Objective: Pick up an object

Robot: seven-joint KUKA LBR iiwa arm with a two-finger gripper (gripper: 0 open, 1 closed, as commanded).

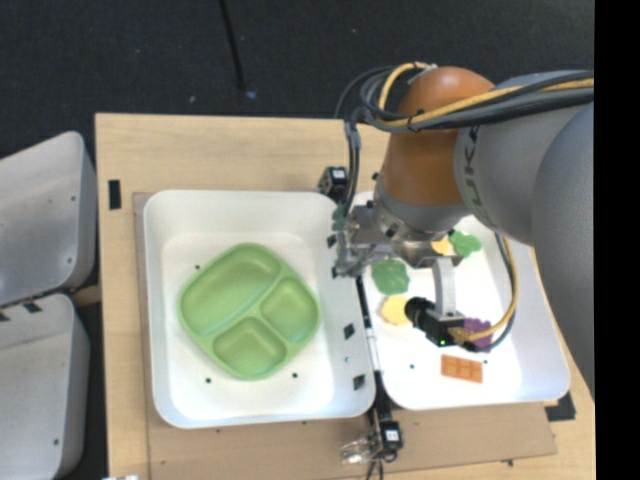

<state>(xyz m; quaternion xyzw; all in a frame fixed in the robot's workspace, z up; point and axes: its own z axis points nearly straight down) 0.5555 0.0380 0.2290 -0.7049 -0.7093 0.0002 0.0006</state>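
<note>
From my camera view, the arm (470, 158) comes in from the right and hangs over the right bin (530, 358), its orange band (430, 138) sitting above the wrist. The gripper (385, 258) is low at the bin's left end, near the wall where the two bins meet. The wrist body covers it from above, so I cannot tell how it stands or whether anything is in it.

Candidate objects all lie in the right bin: a pale green piece (389, 274) just below the wrist, a yellow piece (395, 311) just beneath that, a second green piece (465, 244) peeking out to the right, a purple item (478, 328) beside a black fitting with a green light, and an orange block (462, 369) near the front edge, well apart from the others. The left bin (160, 368) carries a green divided tray (250, 310).

I judge this to be the reach-and-descend step, with the pale green piece the nearest target. Nothing reads as lifted yet. Next I would want the gripper centred on one piece, clear of the bin wall and of the yellow neighbour, before closing and raising straight up.
</note>
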